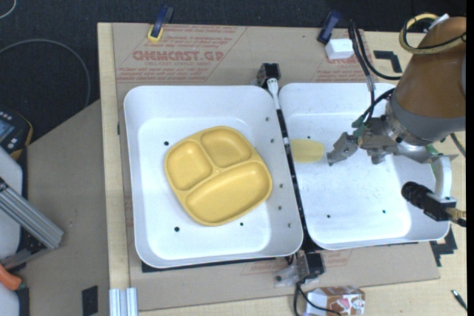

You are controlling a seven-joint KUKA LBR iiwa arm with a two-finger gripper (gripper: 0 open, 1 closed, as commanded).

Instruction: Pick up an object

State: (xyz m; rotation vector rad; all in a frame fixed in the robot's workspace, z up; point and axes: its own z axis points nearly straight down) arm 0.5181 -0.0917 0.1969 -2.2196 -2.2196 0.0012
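where low, hand beside yellow piece

Your worktop is a pale brown board printed with red lettering along its far edge. Directly on it you have two shallow white plastic bins side by side, touching: the left bin and the right bin. A small white block sits near the far edge.
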